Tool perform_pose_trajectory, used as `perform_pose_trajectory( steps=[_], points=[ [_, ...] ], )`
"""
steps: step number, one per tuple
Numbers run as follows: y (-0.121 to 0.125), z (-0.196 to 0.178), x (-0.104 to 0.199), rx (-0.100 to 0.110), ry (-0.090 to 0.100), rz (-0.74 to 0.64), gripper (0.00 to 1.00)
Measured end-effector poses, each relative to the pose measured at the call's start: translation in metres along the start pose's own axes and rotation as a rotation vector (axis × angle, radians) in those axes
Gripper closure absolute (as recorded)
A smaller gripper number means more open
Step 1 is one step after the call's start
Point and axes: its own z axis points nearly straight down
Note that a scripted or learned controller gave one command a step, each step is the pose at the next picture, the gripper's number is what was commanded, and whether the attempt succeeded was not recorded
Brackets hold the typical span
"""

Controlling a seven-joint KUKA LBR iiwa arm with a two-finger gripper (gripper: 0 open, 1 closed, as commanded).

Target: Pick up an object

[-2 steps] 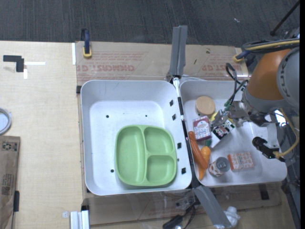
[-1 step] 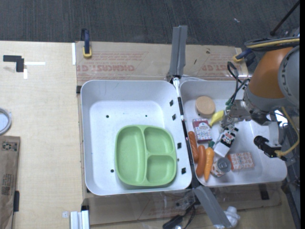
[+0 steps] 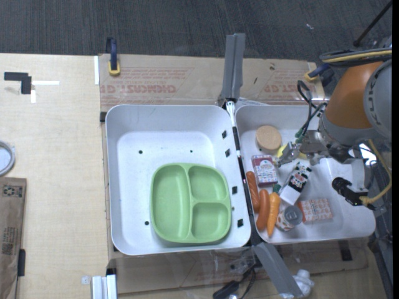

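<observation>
One green plate (image 3: 190, 203), two carrots (image 3: 269, 210), one cookie (image 3: 269, 138).

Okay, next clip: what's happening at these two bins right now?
The grey and orange arm reaches in over the right bin, its gripper low above a clutter of small items: two carrots, a round tan disc, a small carton and a white bottle. Nothing is visibly lifted. The left bin holds a green divided plate.

Two white bins (image 3: 118, 167) are sitting side by side; one green plate (image 3: 190, 202) and two carrots (image 3: 272, 210) are lying inside
</observation>
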Motion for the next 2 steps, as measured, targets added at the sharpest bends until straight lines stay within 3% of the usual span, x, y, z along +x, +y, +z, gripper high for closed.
perform_pose_trajectory(
  steps=[1,2],
  points=[
    [-0.0601,0.0076,-0.0248,0.000,0.003,0.264,0.00],
    [-0.0588,-0.0005,-0.0253,-0.001,0.002,0.266,1.00]
  ],
)
